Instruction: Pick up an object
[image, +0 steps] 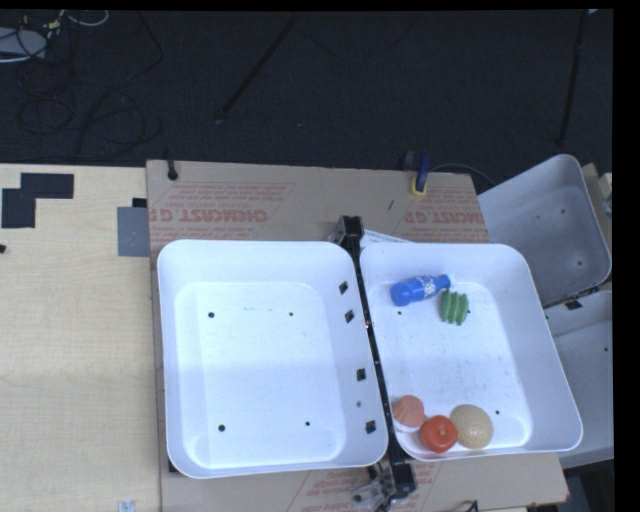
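Five small objects are lying in the right shallow white bin (548, 330), in two groups well apart. Toward the far side, a blue plastic bottle-shaped object (419, 289) is lying on its side, with a green ribbed object (454, 306) just beside it on the right. At the near rim, a pale pink round object (407, 410), a red round object (438, 433) and a tan ball (471, 426) are sitting in a tight row, seemingly touching one another and pressing close to the bin's near wall. The middle of this bin's floor is lying open between the groups. Whether the gripper is open or closed cannot be told.

The left shallow white bin (165, 330) is sitting edge to edge with the right one, black clips (360, 374) running along the seam. Both bins are resting on a brown printed cardboard sheet (260, 205), with a light wooden bench top (70, 330) stretching to the left and a tilted pale grey panel (545, 225) standing at the far right.
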